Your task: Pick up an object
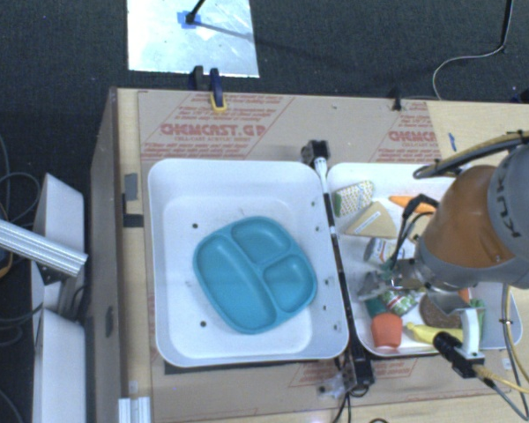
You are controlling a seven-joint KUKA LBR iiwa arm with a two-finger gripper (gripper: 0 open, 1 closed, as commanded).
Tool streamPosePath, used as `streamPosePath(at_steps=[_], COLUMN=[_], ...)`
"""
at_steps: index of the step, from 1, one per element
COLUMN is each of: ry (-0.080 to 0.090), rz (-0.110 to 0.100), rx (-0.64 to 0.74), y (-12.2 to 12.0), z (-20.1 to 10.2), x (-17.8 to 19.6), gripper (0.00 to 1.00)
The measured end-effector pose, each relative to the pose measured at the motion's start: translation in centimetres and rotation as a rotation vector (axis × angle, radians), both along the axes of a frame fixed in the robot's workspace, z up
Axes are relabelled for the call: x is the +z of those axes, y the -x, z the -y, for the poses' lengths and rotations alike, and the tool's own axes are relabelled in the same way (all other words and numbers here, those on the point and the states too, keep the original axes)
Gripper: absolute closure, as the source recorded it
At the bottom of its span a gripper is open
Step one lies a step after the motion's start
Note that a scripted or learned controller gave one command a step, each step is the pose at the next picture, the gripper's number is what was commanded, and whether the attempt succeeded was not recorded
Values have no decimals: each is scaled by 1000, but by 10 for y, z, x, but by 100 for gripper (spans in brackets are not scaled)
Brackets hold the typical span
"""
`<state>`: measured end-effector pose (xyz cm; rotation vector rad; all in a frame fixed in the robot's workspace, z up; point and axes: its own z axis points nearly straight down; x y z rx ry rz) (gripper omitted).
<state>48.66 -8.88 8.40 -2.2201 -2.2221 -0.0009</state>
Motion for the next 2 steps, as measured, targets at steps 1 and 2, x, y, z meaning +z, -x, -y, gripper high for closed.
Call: streamPosePath(at_steps=[1, 2], ry=[0, 0], rz=[6, 4], rx=[2, 3], y=[-2, -27], z=[0, -64], x=[12, 128], gripper=[100, 100])
